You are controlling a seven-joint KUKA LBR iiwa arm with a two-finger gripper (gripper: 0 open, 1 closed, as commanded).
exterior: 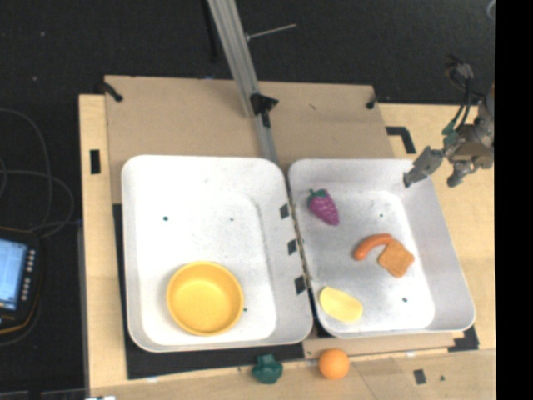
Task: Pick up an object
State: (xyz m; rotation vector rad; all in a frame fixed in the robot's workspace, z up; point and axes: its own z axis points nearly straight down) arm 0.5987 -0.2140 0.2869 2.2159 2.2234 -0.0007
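The right bin (420, 198) holds a purple bunch of grapes (324, 207) near its upper left. An orange sausage (371, 246) and a brown piece of toast (396, 259) lie close together in its middle. A pale yellow wedge (341, 304) rests near its front left corner. In the left bin (200, 182) sits a yellow bowl (205, 297). My gripper (439, 169) hovers over the right bin's upper right rim, open, with nothing between its fingers.
An orange ball (334, 363) and a small green object (267, 369) lie on the bench in front of the bins. A grey metal pole (237, 48) slants down to the gap between the bins. A tablet (15, 277) sits at the far left.
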